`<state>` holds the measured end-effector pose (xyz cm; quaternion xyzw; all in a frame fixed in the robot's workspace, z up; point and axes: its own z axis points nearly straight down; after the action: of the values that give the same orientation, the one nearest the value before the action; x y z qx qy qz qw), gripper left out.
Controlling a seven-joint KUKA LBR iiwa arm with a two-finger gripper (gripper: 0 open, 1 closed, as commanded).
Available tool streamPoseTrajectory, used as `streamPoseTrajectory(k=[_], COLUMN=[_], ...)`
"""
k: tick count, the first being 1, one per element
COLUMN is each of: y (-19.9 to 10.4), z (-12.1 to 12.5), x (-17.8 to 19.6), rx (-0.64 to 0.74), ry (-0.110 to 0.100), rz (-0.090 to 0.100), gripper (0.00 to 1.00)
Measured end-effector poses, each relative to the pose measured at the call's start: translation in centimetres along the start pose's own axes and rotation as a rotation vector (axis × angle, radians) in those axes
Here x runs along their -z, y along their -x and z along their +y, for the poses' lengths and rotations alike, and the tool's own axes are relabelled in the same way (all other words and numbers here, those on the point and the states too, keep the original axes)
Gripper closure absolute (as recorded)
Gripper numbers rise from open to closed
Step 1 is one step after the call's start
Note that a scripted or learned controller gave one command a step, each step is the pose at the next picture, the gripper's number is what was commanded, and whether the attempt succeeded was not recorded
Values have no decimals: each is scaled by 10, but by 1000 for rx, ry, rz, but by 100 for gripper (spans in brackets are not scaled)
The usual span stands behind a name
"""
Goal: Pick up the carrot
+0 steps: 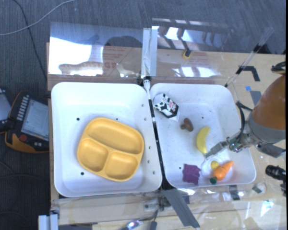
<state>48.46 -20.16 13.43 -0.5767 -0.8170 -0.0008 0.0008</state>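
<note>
Two white bins sit side by side on the table (269,66). The left bin (67,128) holds a yellow divided tray (110,148). The right bin (216,104) carries the small things: a banana (202,139) near the middle, a purple block (191,173), a black-and-white cow toy (165,106) and a brown lump (186,124). The carrot (223,170) lies near the front right corner, beside a fried-egg toy (212,166). The gripper (220,148) hangs just above it; whether its fingers are released or clenched I cannot tell.
</note>
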Motion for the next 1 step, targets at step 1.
streamPoseTrajectory(k=[1], y=[12], z=[-5], x=[-21], rx=[66], ry=[-3], rz=[-2], gripper=[0])
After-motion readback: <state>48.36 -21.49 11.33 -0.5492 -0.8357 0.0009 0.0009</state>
